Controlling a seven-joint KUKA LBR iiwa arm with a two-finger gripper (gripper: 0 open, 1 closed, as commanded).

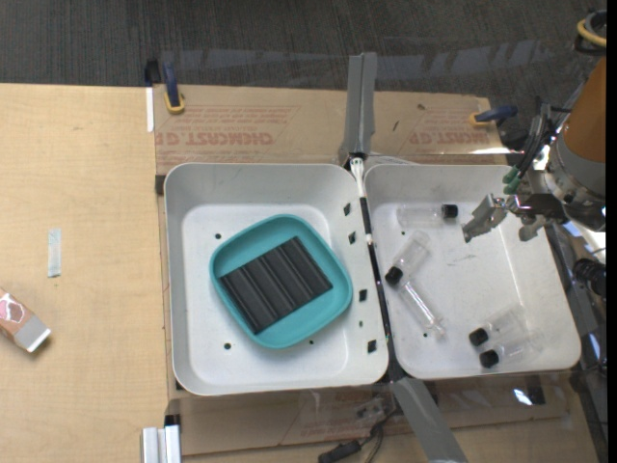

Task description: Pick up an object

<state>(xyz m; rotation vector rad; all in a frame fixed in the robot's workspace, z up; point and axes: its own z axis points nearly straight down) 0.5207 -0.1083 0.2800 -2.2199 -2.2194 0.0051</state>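
The jaws (503, 216) hang spread and empty over the right bin (540, 360), near its back edge. Below them lie clear vials (413, 255) with black caps, all untouched. The teal tray (280, 280) fills the left bin (183, 258). Nothing is picked up yet

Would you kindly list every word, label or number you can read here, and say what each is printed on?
"CHEMCAST GP": red print, upside down in this view, on the cardboard sheet behind the left bin.
More red print on the cardboard behind the right bin: too faint to read.
Red-and-white tube on the bench: markings too blurred to read.
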